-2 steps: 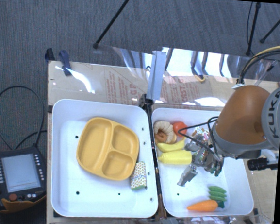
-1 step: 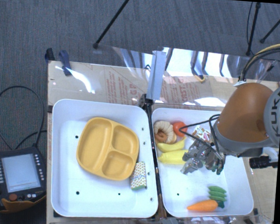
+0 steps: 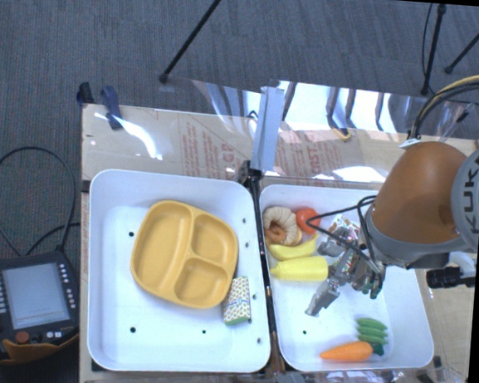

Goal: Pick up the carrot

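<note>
So heads up, your fingers [image 3: 323, 302] are hanging over the right white plastic bin [image 3: 419, 315] and I honestly can't tell if they're spread or clenched from this angle; nothing is visibly caught between them. The small orange carrot with the tapered tip [image 3: 347, 351] lies below and a bit right of them, near the bin's front wall, just beside a green pea pod [image 3: 372, 328]. If you drop straight down from there, I'd guess you hit bare bin floor, or clip the pod instead. Up-left of the fingers sit a yellow corn cob [image 3: 300, 270], a yellow banana [image 3: 291, 250], a tan ring-shaped pastry [image 3: 279, 225] and a red tomato [image 3: 306, 218]. The left white bin [image 3: 110, 334] holds a yellow divided plate [image 3: 186, 253] and a patterned sponge block [image 3: 237, 300].
</note>
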You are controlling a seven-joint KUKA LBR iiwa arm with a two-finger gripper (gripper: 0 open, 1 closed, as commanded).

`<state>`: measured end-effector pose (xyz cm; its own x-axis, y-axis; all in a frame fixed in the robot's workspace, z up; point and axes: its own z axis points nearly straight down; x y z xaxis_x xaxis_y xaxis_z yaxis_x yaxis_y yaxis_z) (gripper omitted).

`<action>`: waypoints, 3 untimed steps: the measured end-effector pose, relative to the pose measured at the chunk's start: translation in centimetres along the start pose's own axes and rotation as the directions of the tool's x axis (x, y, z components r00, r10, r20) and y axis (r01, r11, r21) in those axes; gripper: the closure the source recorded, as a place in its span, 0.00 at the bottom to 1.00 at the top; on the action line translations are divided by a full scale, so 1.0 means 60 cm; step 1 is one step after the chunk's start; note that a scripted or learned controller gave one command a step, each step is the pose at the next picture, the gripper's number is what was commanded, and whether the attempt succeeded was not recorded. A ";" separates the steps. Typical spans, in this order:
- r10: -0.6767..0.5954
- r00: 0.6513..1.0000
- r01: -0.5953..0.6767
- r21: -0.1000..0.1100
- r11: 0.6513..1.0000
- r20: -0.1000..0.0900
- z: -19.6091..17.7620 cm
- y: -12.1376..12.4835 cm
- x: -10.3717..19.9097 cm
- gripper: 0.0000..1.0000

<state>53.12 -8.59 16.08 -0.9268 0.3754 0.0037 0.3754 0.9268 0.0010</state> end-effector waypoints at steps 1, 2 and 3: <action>0.116 0.993 -0.116 0.001 0.993 0.001 0.010 -0.029 0.010 0.00; 0.187 0.982 -0.187 -0.003 0.982 0.012 -0.198 -0.083 -0.036 0.00; 0.176 0.984 -0.176 0.003 0.984 -0.007 0.070 -0.069 0.046 0.00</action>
<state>49.01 -11.41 11.86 -0.8461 0.5329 0.0113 0.5329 0.8462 -0.0028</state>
